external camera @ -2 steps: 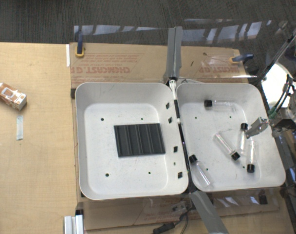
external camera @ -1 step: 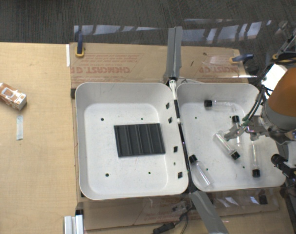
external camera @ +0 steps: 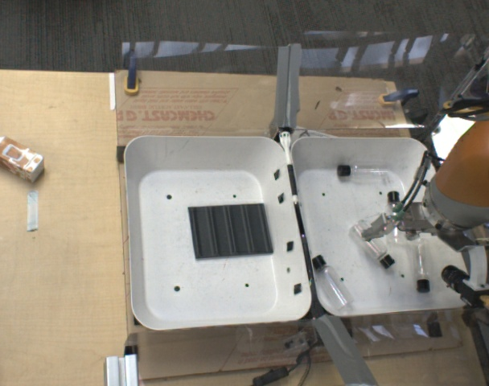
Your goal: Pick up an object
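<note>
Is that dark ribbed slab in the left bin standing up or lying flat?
Lying flat: the dark ribbed slab rests broad face up on the left bin's floor.

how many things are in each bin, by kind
Dark ribbed panel, left bin: 1
Clear tubes with black caps, right bin: at least 5, at and; the clear bodies blur near the gripper, so the count is unsure
Total: about 6
</note>
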